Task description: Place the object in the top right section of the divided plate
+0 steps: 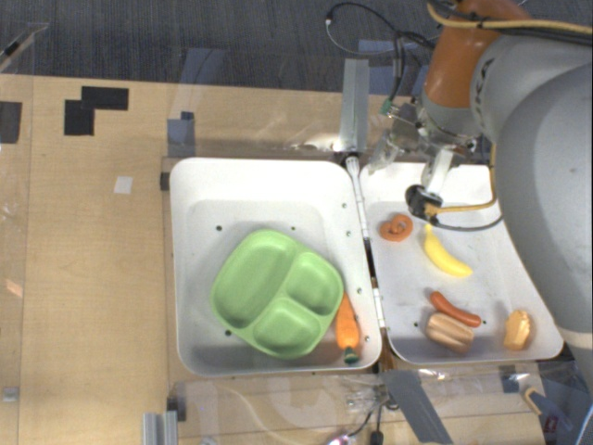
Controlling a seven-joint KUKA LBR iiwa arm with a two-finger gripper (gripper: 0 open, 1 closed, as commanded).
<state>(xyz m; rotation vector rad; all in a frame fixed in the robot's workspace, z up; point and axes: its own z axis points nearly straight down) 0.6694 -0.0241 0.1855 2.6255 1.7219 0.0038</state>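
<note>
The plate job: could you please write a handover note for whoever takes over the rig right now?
Gripper: over the right bin's back corner, beside the left bin; open or shut unclear.
Plate: in the left bin, nothing on it.
Carrot lies against the plate's near right edge.
Doughnut, banana, sausage, bun and roll lie in the right bin.
Done: nothing placed.
Left: grasp a thing, set it in the plate's top right section.

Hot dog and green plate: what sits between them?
Camera view: between the hot dog and the green plate lie a carrot, beside the plate's right edge, and the two bins' adjoining walls.
</note>
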